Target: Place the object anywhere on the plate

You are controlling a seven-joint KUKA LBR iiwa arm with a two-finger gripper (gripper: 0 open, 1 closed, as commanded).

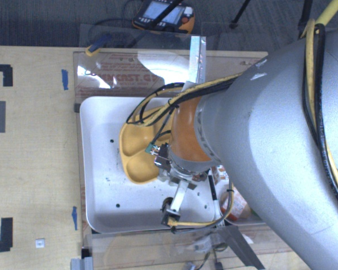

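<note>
My gripper (173, 172) hangs low over the white bin (96, 173) at mid-frame, tucked under my own wrist. Whether it is spread or closed on anything I cannot tell. Just left of it lies the yellow plate (134, 148), its visible part bare, so I judge the placing not yet done. A reddish-and-white thing (238, 206) peeks from under my arm at lower right — perhaps the object. The bin's wall runs close below; bare floor lies toward the lower left.
</note>
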